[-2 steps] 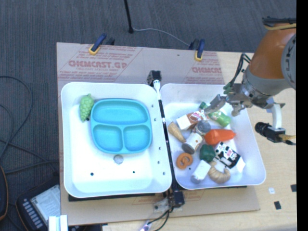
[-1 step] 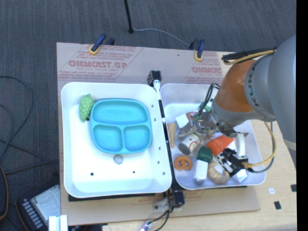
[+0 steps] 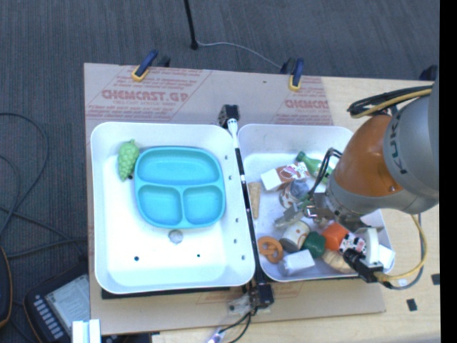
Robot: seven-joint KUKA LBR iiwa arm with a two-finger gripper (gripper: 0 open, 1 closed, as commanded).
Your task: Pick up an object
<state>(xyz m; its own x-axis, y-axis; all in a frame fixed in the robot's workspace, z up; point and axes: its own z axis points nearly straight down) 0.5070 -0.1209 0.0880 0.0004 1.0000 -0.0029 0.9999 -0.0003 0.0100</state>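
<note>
The right bin holds a heap of small toys. Among them are a brown pretzel, a green cup, an orange piece, a white block and a green item at the back. My gripper is low over the middle of this heap, just above the pretzel and the cup. The orange-banded wrist hides the bin's right part. Clutter around the gripper hides what it touches.
The left bin holds a blue divided plate, a green knobbly toy at its upper left and a small grey piece below the plate. A tan cone lies by the wall between the bins. Clamps sit on the board's far edge.
</note>
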